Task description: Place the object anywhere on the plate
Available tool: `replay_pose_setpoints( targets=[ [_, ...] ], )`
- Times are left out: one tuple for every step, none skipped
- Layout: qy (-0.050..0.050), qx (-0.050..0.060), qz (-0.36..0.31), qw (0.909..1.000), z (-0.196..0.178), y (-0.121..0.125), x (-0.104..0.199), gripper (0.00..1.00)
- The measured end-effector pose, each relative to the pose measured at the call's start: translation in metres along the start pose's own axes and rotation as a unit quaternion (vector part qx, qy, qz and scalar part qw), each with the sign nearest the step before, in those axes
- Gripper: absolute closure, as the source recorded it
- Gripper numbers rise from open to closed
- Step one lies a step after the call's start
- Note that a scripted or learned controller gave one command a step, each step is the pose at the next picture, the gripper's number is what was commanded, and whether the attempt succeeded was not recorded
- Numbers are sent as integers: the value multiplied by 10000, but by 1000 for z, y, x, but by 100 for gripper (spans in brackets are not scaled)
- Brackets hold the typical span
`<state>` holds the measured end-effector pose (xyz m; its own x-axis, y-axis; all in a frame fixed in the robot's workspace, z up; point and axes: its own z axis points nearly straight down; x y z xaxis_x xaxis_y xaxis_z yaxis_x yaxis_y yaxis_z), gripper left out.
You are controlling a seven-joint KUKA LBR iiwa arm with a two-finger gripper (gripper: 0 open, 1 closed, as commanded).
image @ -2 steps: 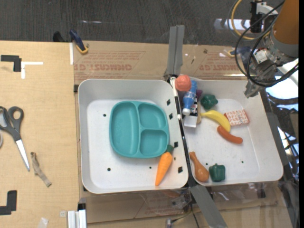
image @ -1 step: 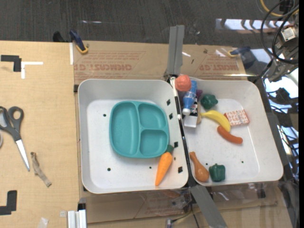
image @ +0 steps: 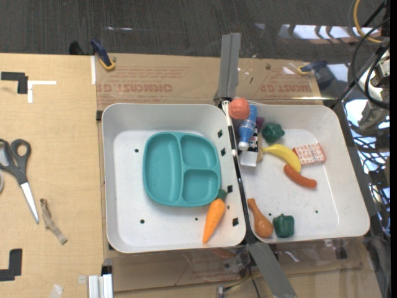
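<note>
One carrot, one plate

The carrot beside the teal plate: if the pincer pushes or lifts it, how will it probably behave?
The carrot looks like smooth moulded plastic, so it is probably stiff, light and a little slippery. Its round, tapered body may roll or pivot when pushed. It lies touching the teal plate, whose rim could stop it.

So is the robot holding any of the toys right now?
Nothing is held. The carrot lies in the left bin beside the teal plate.
</note>
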<state>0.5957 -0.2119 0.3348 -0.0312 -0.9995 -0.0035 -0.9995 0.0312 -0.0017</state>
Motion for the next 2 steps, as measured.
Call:
replay_pose_setpoints(
  targets=[
    [1, 5, 601, 9982, 90, -64, -11, 100],
    [0, 23, 1250, 9922, 27, -65, 7, 100]
  ],
)
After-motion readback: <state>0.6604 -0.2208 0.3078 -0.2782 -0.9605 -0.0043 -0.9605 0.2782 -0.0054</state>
